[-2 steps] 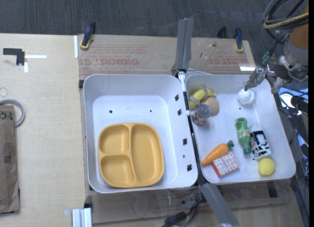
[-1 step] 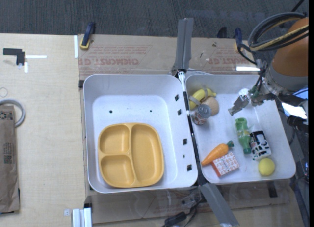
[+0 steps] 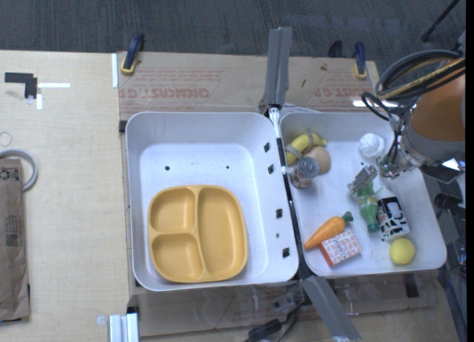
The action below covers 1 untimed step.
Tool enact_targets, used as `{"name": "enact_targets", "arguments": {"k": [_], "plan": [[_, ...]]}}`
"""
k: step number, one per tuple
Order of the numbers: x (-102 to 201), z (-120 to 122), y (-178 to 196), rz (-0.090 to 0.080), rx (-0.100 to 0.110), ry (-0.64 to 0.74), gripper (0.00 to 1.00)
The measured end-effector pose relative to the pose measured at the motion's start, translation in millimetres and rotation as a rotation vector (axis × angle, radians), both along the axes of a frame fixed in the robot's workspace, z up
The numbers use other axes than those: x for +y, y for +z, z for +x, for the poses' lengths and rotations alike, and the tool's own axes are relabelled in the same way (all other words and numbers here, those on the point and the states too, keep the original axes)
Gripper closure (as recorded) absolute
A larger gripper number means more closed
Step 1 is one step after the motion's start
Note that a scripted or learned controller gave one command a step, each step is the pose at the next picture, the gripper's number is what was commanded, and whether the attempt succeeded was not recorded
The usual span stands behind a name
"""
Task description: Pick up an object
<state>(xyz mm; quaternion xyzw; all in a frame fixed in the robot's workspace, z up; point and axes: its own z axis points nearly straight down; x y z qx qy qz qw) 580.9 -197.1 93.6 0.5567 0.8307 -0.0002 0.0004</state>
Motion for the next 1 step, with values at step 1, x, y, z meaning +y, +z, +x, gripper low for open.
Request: {"name": "enact_targets", "arguments": {"k": [1], "plan": [[3.2, 25.3, 14.8, -0.001, -0.003, -0.045, 0.00]]}}
